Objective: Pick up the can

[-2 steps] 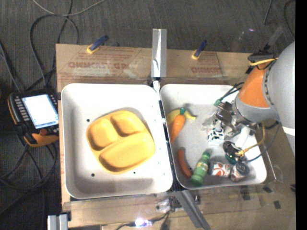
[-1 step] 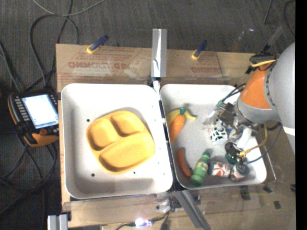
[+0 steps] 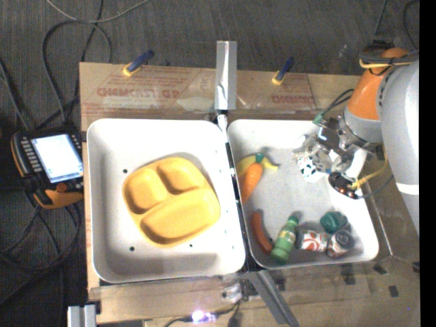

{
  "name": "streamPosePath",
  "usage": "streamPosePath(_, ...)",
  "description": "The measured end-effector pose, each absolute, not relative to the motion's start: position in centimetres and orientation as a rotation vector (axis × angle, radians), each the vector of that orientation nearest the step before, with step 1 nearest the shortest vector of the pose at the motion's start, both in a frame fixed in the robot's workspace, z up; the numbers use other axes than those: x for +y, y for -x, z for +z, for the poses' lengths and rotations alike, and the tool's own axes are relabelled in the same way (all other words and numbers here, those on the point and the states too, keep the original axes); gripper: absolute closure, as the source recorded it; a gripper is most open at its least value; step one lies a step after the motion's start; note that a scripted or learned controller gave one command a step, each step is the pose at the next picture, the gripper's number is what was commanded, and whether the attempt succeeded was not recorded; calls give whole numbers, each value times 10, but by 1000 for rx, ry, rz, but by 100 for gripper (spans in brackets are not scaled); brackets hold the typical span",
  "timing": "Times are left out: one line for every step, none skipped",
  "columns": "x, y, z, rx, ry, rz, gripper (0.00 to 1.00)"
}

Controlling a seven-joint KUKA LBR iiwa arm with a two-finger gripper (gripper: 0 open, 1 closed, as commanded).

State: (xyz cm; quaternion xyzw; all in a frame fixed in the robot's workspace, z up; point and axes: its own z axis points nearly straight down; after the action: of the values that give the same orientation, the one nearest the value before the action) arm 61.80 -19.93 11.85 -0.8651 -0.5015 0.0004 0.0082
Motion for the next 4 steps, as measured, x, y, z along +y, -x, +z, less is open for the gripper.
streamPosePath(-172,-657,87,-1581,2715,3,0)
streamPosePath(-174,-658,98,-1584,2722,6,100)
streamPosePath(-194,-661,143,-1829,2558,7,100)
streamPosePath(-150,-668,199,-1367,2829,7,100)
